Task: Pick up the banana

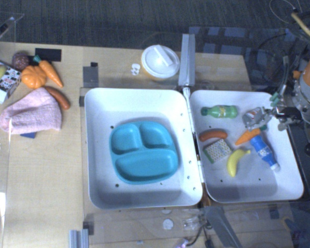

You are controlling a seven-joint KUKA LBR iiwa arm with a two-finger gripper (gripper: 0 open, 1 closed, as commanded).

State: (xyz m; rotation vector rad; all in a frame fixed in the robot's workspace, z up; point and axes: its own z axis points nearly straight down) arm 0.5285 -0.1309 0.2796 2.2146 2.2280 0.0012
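Observation:
The yellow banana (236, 160) lies in the right bin (258, 190), near its middle, curved and pointing toward the front. My gripper (254, 117) hangs over the bin's back right part, above and to the right of the banana, just behind an orange carrot (248, 136). It is open, with nothing between its fingers, and stands well apart from the banana.
Close around the banana are a checkered block (217, 150), a blue tube (262, 151), a brown sausage (213, 135) and a green bottle (220, 111). The left bin (98, 138) holds a blue divided plate (144, 151). A pink cloth (31, 113) and toy foods lie far left.

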